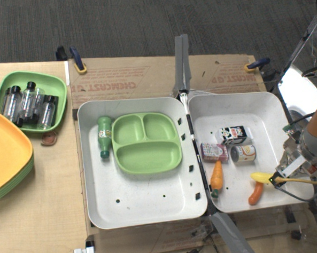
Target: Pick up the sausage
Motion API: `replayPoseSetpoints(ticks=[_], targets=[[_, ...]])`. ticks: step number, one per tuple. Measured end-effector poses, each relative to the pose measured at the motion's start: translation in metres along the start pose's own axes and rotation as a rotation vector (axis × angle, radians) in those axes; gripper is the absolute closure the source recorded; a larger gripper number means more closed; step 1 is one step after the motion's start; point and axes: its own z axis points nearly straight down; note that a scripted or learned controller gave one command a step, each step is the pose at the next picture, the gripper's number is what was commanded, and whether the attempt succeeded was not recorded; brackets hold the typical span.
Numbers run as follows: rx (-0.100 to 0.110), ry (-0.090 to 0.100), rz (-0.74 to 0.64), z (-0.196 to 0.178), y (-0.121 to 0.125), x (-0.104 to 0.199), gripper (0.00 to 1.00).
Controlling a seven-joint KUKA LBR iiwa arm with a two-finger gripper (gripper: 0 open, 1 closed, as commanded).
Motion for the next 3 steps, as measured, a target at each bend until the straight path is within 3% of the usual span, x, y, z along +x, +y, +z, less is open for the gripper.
replayPoseSetpoints(ticks=[1,2,3], targets=[[0.0,-0.001,-0.271,0.0,0.0,-0.001,1.0],[-0.001,-0.007,-0.209,-0.117,0.003,0.027,1.0],[0.001,-0.009,0.112,-0.067,-0.013,0.004,1.0]])
